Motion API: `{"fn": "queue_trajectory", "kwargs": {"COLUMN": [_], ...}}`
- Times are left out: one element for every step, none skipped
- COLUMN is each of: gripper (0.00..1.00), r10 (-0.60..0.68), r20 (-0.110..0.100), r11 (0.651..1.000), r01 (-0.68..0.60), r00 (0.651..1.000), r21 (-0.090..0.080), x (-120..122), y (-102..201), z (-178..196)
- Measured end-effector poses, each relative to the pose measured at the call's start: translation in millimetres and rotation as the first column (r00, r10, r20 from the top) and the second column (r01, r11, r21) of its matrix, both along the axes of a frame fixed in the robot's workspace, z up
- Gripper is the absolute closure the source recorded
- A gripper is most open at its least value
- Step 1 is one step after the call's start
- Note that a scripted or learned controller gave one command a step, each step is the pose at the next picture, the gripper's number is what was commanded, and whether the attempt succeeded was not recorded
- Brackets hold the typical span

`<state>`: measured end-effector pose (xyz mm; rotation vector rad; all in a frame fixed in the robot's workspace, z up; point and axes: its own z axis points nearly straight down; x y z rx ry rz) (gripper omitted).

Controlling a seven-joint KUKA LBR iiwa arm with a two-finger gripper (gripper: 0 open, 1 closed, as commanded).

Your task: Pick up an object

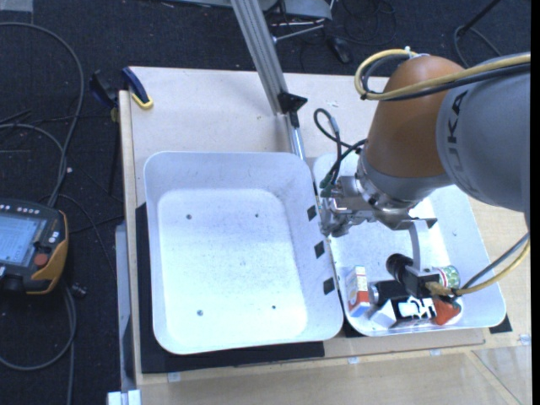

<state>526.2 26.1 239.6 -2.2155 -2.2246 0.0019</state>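
Dark floor strewn with cables; pale bench [211,99] bearing two shallow white bins side by side, left bin [236,260] and right bin [472,251]. Control pendant [25,243] on the floor, well beyond the left bin.

Gripper [337,218] low over the right bin, close against the wall shared with the left bin. Open or closed: cannot be told, wrist and cabling in the way. Nothing seen held.

Candidate objects clustered at the near end of the right bin, toward the camera from the gripper and apart from it:
- Small white-and-red carton [359,287], nearest, just beside the shared wall.
- Dark item with white markings [411,308], beyond the carton, away from the wall.
- Red item [449,312], farther out again; touching the dark item or merely beside it, unclear.

Likely faults from here:
- Descent at the present spot: probable closure on bare bin floor, no object appearing beneath the gripper.
- Contact with the shared wall, given the small clearance; possible shift of either bin.
- Approach to the cluster: risk of pinching two items at once, or of tipping the carton, owing to tight packing.
- Carton against the wall: little room on that side for a clean grasp.
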Motion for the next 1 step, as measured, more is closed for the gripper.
{"fn": "queue_trajectory", "kwargs": {"gripper": [1.00], "r10": [0.000], "r20": [0.001], "r11": [1.000], "r01": [0.000], "r00": [1.000], "r21": [0.000], "x": [-14.0], "y": [51.4], "z": [-16.6]}}
